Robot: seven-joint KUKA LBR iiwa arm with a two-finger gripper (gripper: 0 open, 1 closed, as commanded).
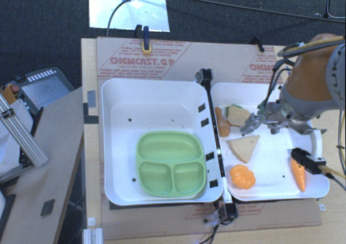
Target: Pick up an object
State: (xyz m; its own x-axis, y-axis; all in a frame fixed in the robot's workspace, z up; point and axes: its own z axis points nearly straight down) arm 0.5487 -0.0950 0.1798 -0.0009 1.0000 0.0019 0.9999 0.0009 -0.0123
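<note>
Gripper (253,124) low in right bin (270,186), grip state unclear; cheese wedge (244,147) just below, sandwich (237,114) beside, orange pepper (243,176) farther below.

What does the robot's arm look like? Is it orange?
Partly. The arm is grey and rounded with a big orange band above the wrist. Thin cables run along it. At the tip sits a small grey metal gripper.

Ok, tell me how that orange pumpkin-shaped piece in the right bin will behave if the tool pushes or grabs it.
The orange pumpkin piece looks rounded and lobed, so it may roll or scoot when pushed. Its glossy surface suggests hard plastic, probably light and a bit slippery. It lies near the bin wall, which could crowd a grasp.
</note>
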